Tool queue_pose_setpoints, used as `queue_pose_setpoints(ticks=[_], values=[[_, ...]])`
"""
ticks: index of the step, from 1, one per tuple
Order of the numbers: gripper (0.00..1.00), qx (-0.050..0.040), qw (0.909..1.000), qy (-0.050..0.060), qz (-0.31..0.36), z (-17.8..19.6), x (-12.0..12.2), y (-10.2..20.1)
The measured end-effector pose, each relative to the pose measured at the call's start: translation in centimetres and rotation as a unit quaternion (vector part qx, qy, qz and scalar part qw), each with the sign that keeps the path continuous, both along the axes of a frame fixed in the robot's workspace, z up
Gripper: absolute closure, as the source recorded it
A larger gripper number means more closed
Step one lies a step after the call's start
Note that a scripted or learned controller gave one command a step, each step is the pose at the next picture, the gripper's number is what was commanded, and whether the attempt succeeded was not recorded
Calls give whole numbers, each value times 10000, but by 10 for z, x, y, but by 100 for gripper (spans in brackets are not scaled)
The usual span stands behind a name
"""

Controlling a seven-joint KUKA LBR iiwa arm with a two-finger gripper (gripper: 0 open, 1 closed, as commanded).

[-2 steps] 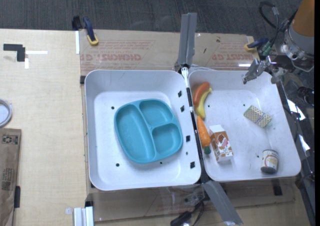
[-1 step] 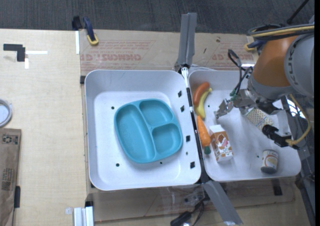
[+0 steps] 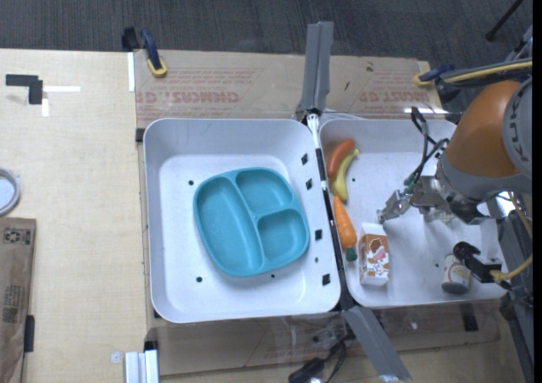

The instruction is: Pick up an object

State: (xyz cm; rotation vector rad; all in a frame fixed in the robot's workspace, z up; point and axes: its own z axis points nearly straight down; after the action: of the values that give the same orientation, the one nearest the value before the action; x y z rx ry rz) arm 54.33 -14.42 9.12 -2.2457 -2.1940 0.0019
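The right bin [image 3: 398, 288] has bare room in its middle. A banana [image 3: 341, 171], carrot [image 3: 343, 224] and small carton [image 3: 374, 258] crowd its left wall.

You have a blue clamp [image 3: 153, 52] on the cardboard sheet [image 3: 254, 85] behind the bins, a black L-shaped bracket [image 3: 25, 86] beside white tape marks [image 3: 59, 93] on the bench at far left, and a brown paper bag [image 3: 15, 280] near the left edge

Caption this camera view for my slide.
Gripper over right bin near carton; blue plate in left bin.
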Motion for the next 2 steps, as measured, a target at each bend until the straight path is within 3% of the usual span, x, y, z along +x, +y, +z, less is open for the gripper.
queue_pose_setpoints(ticks=[1,2], values=[[0,0,9993,-2,386,0,-37,40],[0,1,9981,-1,624,0,-66,42]])
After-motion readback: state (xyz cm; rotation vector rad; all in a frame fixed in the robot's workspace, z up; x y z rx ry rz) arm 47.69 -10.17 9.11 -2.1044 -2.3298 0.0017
